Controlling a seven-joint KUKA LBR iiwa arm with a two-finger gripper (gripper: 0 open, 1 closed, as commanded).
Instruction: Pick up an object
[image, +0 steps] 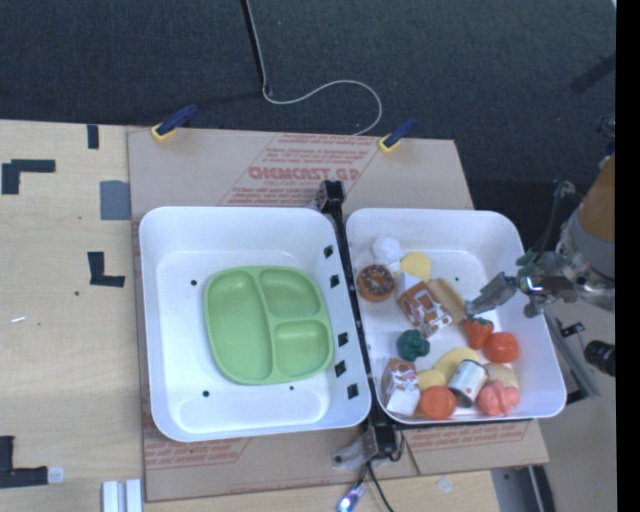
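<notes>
In the right-hand white bin (505, 235) we see a crowded heap of small toy foods, and at its right wall the grey two-finger gripper (487, 298) reaches in at a slant, its tip low over the pile. We cannot tell from this view how far the hand is open, and we see nothing held in it. Its tip lies just above a small red tomato-like piece with a green top (478, 330), which sits touching a round orange-red ball (502, 347). Either looks to us the likeliest target.

Close by lie a brown-and-white printed packet (424, 305), a chocolate-glazed doughnut (376, 282), a yellow rounded piece (416, 266), a white lumpy piece (386, 247), a dark green lump (411, 345), a silver can (466, 380), a pink piece (497, 397) and another orange ball (436, 402). The left-hand white bin (160, 250) holds a pale green three-part plastic tray (268, 322).

The risks, as we judge them, come from the crowding. The round pieces could roll aside under a slanted approach, so the hand might close on air. The tomato and the ball touch, so a grasp may catch both badly, or nudge one into the packet. The bin wall stands just beside the wrist and might also be struck.
</notes>
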